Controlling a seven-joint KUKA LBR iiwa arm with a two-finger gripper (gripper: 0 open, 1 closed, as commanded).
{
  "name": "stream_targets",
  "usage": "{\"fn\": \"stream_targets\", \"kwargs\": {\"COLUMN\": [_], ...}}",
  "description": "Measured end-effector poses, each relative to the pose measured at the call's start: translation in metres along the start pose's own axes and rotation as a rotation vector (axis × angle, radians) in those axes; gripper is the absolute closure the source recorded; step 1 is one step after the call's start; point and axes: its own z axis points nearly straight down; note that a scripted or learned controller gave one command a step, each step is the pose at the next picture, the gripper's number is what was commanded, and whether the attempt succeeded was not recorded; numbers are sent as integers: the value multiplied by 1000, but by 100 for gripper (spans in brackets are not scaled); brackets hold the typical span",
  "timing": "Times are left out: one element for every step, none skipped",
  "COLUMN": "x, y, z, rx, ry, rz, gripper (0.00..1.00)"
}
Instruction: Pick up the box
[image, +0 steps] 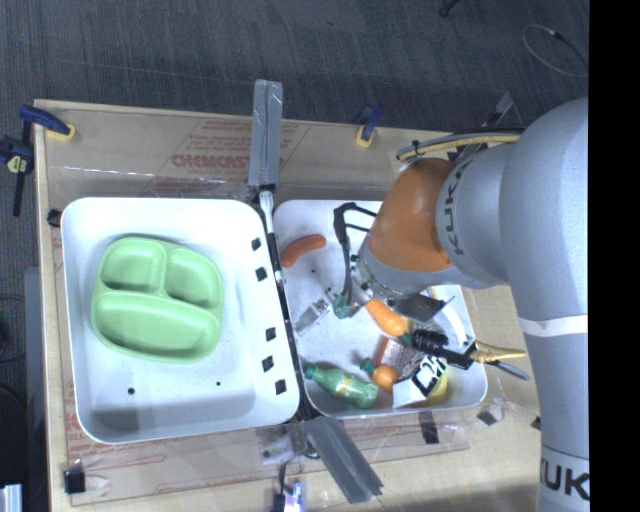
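The arm (500, 220) comes in from 3 o'clock and bends down over the right bin (322, 272), its orange band (410, 225) hanging above the bin's upper middle. The gripper (335, 305) sits low near the centre of that bin, pointing toward 8 o'clock. Whether it is spread or pressed together cannot be told, and nothing is seen held in it.

The box (430, 375), white with black print, lies in the right bin's 5 o'clock corner, at 4 o'clock from the gripper and apart from it. A yellow piece (441, 392) touches the box at its 5 o'clock side. A small red item (389, 351) lies just beside the box at 10 o'clock, and what it is cannot be made out.

A carrot (386, 318) lies at 3 o'clock from the gripper, close to it. An orange ball (384, 377) sits at 9 o'clock from the box, next to the cap end of a green bottle (343, 383), which lies on its side along the bin's 6 o'clock wall. A sausage (303, 248) lies at the bin's 10 o'clock, well apart from the box.

The left bin (70, 330) holds a green tray (158, 297) with three compartments, set toward that bin's 10 o'clock. Both bins rest side by side on the bench (150, 150).
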Motion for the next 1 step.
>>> {"fn": "stream_targets", "kwargs": {"x": [-64], "y": [57], "z": [7], "rx": [2], "ry": [12], "rz": [228], "gripper": [0]}}
